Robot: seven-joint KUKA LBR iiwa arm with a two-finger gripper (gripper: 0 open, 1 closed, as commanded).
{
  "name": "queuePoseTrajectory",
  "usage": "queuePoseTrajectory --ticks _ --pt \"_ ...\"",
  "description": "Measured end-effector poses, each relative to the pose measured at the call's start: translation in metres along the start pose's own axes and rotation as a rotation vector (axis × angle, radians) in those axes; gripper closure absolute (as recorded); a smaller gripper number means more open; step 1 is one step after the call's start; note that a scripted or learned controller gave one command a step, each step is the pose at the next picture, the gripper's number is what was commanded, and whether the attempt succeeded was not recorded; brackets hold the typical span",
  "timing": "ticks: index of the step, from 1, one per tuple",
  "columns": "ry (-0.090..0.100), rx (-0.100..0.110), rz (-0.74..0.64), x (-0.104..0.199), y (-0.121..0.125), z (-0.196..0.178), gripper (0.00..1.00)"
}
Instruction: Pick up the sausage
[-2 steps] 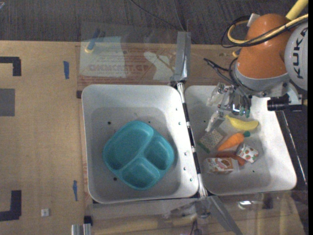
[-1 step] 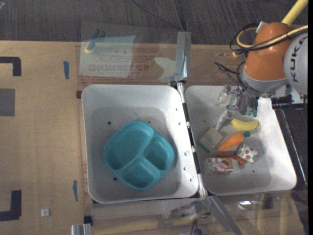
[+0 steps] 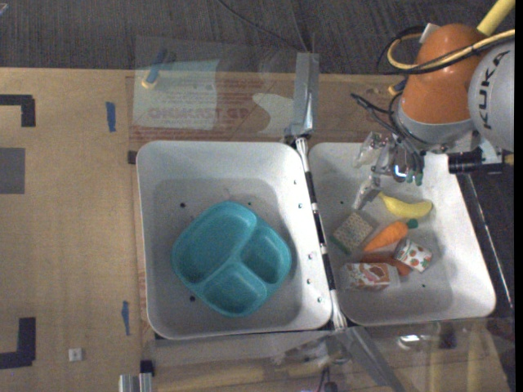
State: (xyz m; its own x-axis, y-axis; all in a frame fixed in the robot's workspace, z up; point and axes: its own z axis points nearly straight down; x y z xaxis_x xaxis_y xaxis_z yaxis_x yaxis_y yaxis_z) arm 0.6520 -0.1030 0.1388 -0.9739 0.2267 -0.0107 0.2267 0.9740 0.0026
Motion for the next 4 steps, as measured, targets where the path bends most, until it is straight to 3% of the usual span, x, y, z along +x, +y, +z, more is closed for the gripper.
queuePoseTrajectory --ticks 1,2,3,4 --pt "0.007 0.0 0.041 0.018 0.005 0.019 0.0" --pt "0.006 -0.007 0.159 -0.017 -0.03 0.041 0.0" --pt "0.002 0.001 0.218 -0.007 -0.017 0.016 0.0" --pt "0.006 0.002 0.139 0.021 -0.008 -0.005 0.0"
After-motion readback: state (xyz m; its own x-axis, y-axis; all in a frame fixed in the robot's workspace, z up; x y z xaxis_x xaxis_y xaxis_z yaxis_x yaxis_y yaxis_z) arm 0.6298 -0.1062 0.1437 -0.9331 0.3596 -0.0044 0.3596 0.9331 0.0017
